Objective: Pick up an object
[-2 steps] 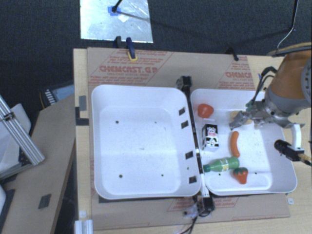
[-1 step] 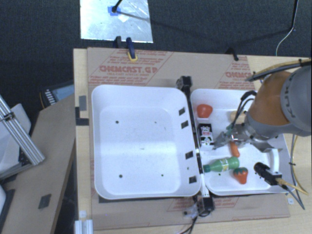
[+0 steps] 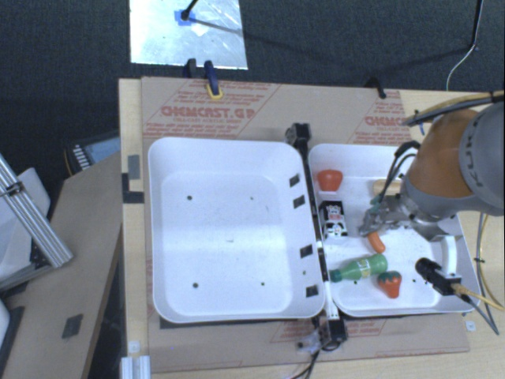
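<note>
1. camera view from above: two white bins sit side by side on a bench; the left bin (image 3: 229, 227) and the right bin (image 3: 355, 160).
2. the right bin holds a green bottle (image 3: 359, 268), an orange cup (image 3: 330, 179), a small orange piece (image 3: 375, 243) and a black-and-white block (image 3: 334, 218).
3. the gripper (image 3: 372, 224) hangs low in the right bin, just above the small orange piece; i cannot tell its state.

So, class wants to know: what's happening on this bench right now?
A grey robot arm with an orange band reaches into the right white bin, its gripper low beside a small orange carrot-shaped piece. Lying loose in that bin are a green plastic bottle, an orange cup-shaped piece and a black-and-white block. Nothing looks lifted yet.
</note>
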Controlling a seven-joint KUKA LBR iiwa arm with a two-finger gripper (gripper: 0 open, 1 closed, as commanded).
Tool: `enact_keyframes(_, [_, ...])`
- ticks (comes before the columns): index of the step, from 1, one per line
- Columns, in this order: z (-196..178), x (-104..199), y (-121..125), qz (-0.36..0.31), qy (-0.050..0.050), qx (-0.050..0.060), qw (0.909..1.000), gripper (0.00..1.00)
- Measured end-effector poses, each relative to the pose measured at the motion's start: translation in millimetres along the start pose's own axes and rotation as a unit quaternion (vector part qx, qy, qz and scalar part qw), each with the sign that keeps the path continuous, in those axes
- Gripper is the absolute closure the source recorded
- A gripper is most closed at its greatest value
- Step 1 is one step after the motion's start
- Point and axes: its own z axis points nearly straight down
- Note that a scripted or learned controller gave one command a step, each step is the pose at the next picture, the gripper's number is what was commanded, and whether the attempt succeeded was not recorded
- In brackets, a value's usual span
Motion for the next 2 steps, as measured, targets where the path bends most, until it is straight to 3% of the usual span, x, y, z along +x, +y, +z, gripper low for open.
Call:
enact_keyframes(1, [-92.7,62.5,-39.6,-0.003,0.001,0.001,1.0000,1.00])
enact_keyframes(2, [-221.9,117.0,-20.0,-0.005,0.001,-0.005,1.0000,1.00])
